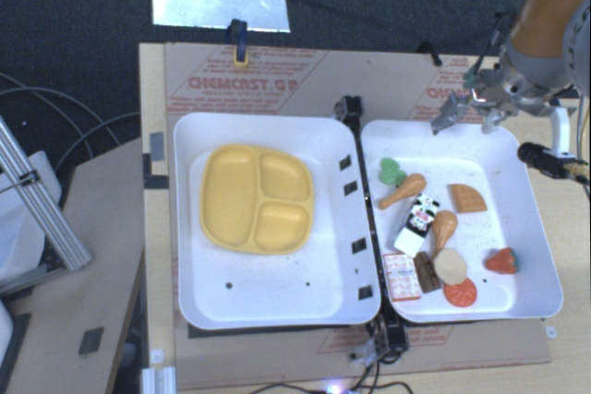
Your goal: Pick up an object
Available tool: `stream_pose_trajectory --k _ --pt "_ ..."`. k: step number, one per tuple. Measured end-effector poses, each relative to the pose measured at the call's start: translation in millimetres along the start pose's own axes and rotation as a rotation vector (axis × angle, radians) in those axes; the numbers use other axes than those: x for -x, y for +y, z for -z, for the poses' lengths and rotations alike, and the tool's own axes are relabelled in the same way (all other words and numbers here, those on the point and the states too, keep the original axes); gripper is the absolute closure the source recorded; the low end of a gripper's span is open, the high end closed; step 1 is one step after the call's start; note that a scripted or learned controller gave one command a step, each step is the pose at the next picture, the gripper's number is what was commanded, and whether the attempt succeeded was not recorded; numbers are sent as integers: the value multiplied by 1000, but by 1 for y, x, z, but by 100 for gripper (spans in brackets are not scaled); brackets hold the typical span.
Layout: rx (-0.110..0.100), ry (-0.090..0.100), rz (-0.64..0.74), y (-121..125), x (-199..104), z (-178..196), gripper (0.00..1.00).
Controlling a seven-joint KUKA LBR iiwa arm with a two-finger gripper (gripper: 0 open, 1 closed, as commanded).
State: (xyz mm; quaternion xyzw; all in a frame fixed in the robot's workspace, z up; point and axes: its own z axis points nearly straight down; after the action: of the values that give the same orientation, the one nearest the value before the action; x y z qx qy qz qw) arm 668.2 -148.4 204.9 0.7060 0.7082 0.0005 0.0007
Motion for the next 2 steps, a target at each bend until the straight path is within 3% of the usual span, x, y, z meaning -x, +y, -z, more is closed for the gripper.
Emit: stream_pose_trajectory --k 1,2 --pt "-14 1 -10 -78 61 -125 0" --pt "-4 1 -4 -130 58 -110 0"
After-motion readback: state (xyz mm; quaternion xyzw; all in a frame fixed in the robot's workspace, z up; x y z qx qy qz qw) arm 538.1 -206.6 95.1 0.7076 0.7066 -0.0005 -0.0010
